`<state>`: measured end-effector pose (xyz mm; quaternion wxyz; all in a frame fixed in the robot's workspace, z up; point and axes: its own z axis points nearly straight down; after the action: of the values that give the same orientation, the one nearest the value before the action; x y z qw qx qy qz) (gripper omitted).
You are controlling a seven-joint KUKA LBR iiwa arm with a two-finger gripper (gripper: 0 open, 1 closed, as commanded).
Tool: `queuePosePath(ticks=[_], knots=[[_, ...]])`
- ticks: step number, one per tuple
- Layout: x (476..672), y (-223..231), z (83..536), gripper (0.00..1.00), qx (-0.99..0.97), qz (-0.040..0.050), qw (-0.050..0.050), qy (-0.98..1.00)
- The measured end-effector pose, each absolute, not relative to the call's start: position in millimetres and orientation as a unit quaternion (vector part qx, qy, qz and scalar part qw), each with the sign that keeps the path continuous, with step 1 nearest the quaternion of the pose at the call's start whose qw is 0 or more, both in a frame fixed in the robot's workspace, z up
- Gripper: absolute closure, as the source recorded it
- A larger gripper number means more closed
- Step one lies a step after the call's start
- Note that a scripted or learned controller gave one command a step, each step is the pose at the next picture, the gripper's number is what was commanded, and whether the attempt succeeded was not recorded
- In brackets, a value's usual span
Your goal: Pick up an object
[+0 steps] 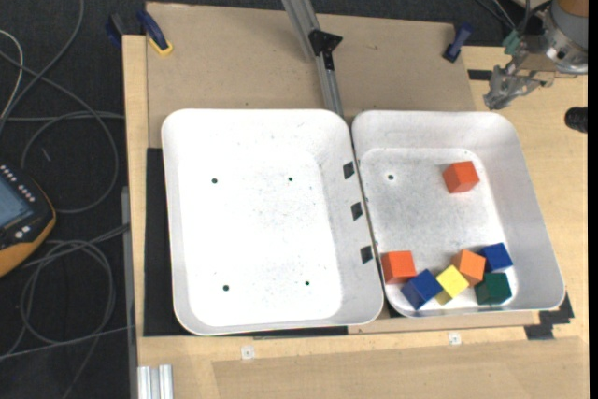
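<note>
Left bin (252, 220) bare. Right bin (523, 201): red cube (461, 176) alone near the far wall, open floor around it; six cubes (450, 278) crowd the near rim. Gripper (509, 92) hangs beyond the right bin's far edge, holding nothing.

Seven coloured blocks (452, 280) in right bin (528, 201)

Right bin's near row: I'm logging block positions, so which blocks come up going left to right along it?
Orange block → blue block → yellow block → second orange block → green block.
</note>
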<state>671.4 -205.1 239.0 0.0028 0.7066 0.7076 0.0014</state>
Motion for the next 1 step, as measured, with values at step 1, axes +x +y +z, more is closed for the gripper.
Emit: queuePosePath(ticks=[1], knots=[[658.4,-143.3,236.7,1.0,0.705,0.0008,-0.001,0.709]])
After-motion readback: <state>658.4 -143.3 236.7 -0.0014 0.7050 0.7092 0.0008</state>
